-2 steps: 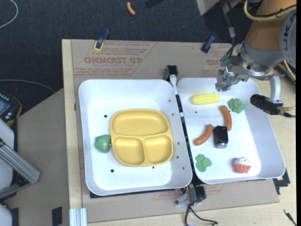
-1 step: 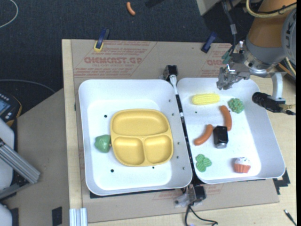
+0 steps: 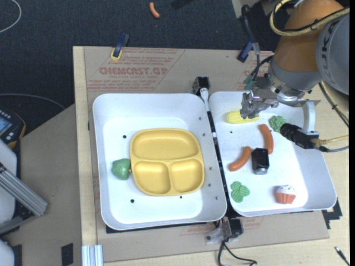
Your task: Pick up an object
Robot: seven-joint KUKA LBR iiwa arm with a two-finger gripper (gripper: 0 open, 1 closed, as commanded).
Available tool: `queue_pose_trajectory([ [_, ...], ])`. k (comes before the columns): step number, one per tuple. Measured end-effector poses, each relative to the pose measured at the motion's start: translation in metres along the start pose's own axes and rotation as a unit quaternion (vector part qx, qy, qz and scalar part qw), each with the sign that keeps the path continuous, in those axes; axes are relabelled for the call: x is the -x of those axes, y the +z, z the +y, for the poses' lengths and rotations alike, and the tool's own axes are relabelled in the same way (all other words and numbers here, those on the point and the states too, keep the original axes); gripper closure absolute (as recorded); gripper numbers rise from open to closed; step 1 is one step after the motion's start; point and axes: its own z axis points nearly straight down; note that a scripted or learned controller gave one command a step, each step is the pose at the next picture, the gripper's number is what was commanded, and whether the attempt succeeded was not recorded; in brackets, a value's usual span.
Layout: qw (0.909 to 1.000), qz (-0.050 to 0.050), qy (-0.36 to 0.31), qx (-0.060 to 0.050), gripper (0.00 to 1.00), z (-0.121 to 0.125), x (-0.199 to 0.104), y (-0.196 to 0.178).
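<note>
Desk (image 3: 166, 65): brown board top, red lettering. Left bin (image 3: 105, 148) and right bin (image 3: 319, 176) lie side by side, touching, below the lettering.

Brown cardboard sheet (image 3: 166, 65) under both bins; blue clamps (image 3: 118, 47) at its far edge; dark carpet (image 3: 66, 15), stray orange piece (image 3: 154, 9)
</note>
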Motion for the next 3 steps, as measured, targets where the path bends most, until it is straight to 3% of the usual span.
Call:
queue_pose_trajectory([
  [1,1.0,0.0,0.0,0.0,1.0,-0.044,-0.043,-0.01],
  [2,1.0,-0.002,0.002,0.003,1.0,-0.026,-0.035,-0.001],
  [3,1.0,-0.001,0.002,0.003,1.0,-0.025,-0.032,-0.006],
])
